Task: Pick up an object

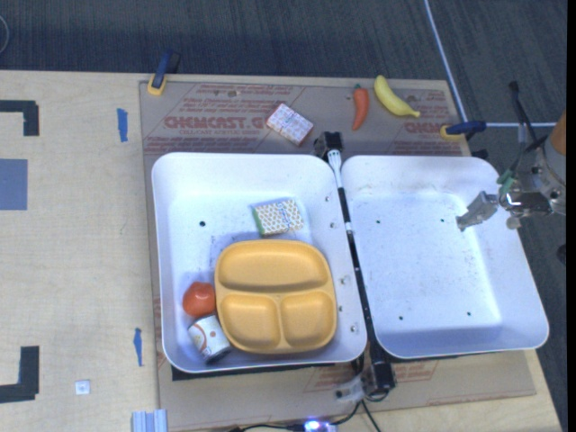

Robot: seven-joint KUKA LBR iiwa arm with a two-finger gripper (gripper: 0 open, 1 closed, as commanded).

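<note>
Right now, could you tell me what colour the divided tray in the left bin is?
Yellow-orange divided tray, clearest in the camera view.

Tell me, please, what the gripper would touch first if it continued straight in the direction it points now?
The gripper points left and slightly down over the right shallow white plastic bin. Going on, it would probably meet that bin's speckled floor first, though its height is unclear from one view.

The left bin [171,241] holds every pickable thing; a yellow three-compartment tray [274,297] lies flat at its middle, hollows upward; a small green-and-white patterned block [278,215], perhaps a sponge, lies just behind the tray; a red-orange rounded object [199,299] sits at the tray's left edge; a small white-and-orange can [208,336] lies tipped just in front of it.
</note>
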